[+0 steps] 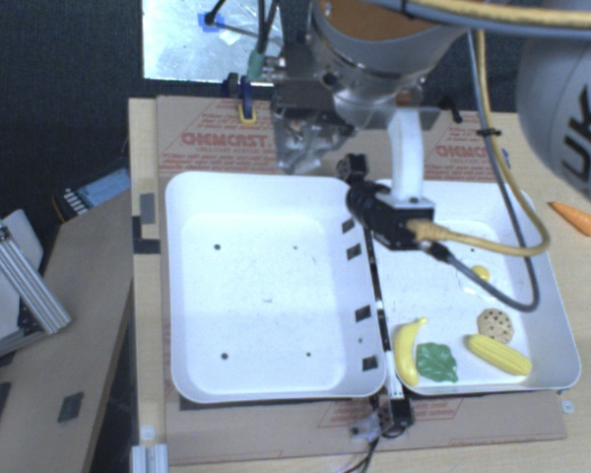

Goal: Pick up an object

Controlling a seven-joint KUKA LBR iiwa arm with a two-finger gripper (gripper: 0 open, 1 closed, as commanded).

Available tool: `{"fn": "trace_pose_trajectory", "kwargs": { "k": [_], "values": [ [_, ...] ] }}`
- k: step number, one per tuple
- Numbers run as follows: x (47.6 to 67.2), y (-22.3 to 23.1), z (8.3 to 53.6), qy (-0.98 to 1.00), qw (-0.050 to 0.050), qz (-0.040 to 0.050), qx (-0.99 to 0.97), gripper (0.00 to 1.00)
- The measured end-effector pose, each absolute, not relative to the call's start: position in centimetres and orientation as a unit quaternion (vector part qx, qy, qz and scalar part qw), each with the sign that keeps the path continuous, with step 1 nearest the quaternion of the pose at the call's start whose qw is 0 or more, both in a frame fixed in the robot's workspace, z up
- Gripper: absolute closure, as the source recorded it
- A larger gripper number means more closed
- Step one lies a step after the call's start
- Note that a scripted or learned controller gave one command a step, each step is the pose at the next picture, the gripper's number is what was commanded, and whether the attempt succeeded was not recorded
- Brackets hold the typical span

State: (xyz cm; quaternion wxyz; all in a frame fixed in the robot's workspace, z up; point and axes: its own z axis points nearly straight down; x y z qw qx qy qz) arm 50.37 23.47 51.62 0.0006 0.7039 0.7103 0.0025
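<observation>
We look down on a tan wooden bench (103, 294) whose top is covered by a brown cardboard sheet printed with red CHEMCAST lettering (217, 138). On the sheet sit two shallow white plastic bins side by side. The left bin (256, 264) shows a bare white floor with a few dark specks. A row of small black clips (362, 313) runs along the seam where it meets the right bin (414, 289).

The things to be picked lie at the near end of the right bin. A curved yellow toy banana (408, 352) lies close to the seam. Just beside the banana is a flat green leafy piece (437, 362). A yellow corn cob (498, 355) lies near the bin's right wall, with a round tan speckled cookie (493, 323) just behind it. A small yellow piece (481, 273), too small to name, sits further back. An orange carrot-shaped toy (577, 217) lies outside the bin on the right.

The metal two-finger gripper (300, 148) hangs below the grey arm's orange band, over the far rim of the left bin and well apart from the toys. It is blurred, and we cannot tell whether it is spread or pressed together.

At the bench's far edge a blue and yellow clamp (246, 97) bites the cardboard. Beyond the bench lie dark carpet (49, 57) and a shiny silver panel (202, 23). A ribbed aluminium bar (20, 269) leans at the left.
</observation>
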Motion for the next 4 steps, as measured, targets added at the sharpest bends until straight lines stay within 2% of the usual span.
{"fn": "trace_pose_trajectory", "kwargs": {
  "k": [1, 2, 3, 4],
  "values": [
    [50.4, 23.5, 51.6, 0.711, 0.0, 0.002, 0.703, 0.0],
    [50.4, 23.5, 52.7, 0.712, 0.001, 0.0033, 0.702, 1.0],
    [51.0, 23.4, 39.0, 0.707, -0.002, -0.0064, 0.707, 1.0],
    [48.4, 23.4, 28.0, 0.707, -0.002, -0.0053, 0.707, 1.0]
  ]
}}
